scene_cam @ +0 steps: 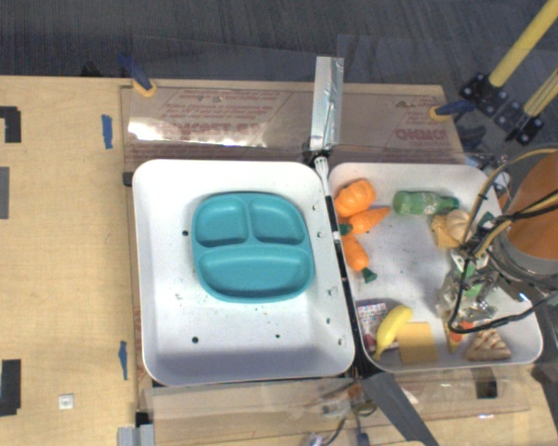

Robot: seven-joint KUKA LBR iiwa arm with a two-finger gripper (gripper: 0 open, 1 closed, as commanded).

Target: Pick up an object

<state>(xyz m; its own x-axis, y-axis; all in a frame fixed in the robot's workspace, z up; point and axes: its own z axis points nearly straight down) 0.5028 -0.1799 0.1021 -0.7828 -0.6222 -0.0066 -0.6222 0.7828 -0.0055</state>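
Two white bins on a wooden bench; gripper [470, 291] sits low in the right bin [409, 249] near a banana [391, 327], can't tell about its jaws. Teal divided plate [253, 246] lies left.

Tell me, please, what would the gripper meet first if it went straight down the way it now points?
The gripper points down into the right bin. Straight on, it would probably meet the bin's bare floor first, between the yellow block and the shell-like piece. Depth is unclear from this slant.
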